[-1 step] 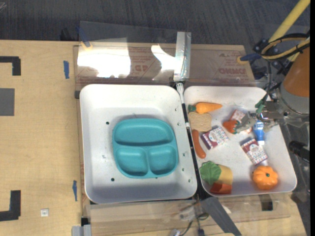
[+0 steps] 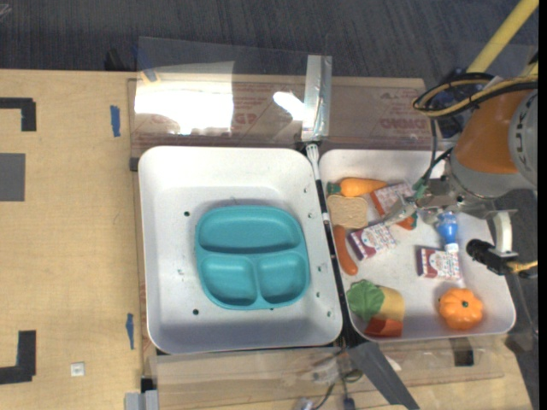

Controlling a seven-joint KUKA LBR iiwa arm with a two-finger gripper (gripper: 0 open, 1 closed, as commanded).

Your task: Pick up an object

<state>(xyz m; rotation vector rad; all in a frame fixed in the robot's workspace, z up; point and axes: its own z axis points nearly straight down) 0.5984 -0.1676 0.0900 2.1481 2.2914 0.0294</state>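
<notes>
- The right bin (image 2: 504, 314) holds all the loose pieces, so the arm (image 2: 496, 139) leans in over that side.
- The gripper (image 2: 408, 207) sits low among the packets near a small packet (image 2: 389, 199); whether it is clenched or released I cannot tell.
- A pumpkin (image 2: 461, 307), a carrot (image 2: 363, 186) and a blue bottle (image 2: 447, 227) lie apart from it, unheld.
- The left bin (image 2: 162, 229) carries a teal divided tray (image 2: 252, 257), probably the drop spot.
</notes>
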